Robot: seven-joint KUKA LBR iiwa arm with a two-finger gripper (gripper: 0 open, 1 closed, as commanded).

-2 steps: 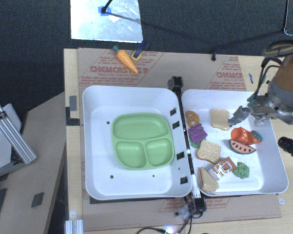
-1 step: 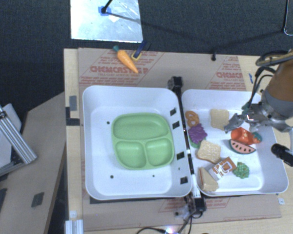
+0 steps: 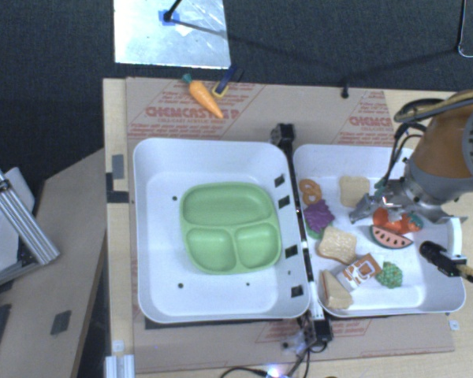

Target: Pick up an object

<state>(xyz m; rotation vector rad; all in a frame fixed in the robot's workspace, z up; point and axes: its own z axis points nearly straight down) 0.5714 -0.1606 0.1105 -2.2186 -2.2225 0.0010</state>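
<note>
Floor: dark carpet lay behind the bench, with a silvery sheet on it at the upper left.
Bench: tan cardboard printed with red lettering covered the top, under both bins.
Far left: a metal frame slanted along the bench's side.
Carrot: an orange toy carrot lay on the cardboard behind the left bin, apart from it.
Left bin: the white bin held a green tray with three compartments, sitting near its middle.
Divider: black clips ran along the seam where the two bins met.
Right bin: the second white bin held the toy food, all crowded toward its left and middle.
Pretzel: a small orange pretzel sat by the left wall.
Grapes: a purple bunch lay just below the pretzel.
Bread: a pale slice rested near the back, and a tan cracker lay just below the grapes.
Front pieces: a beige piece sat at the front left, touching a small printed box, with a green broccoli just beside that.
Melon: a red watermelon slice lay mid-bin, right under the gripper.
Gripper: the gripper hung low over the melon and some red-orange bits beside it; whether its fingers were spread or pressed together I could not tell, and I saw nothing plainly between them.
Arm: the arm came in from the right, orange band above grey wrist, with a black part jutting over the bin's right side.
</note>
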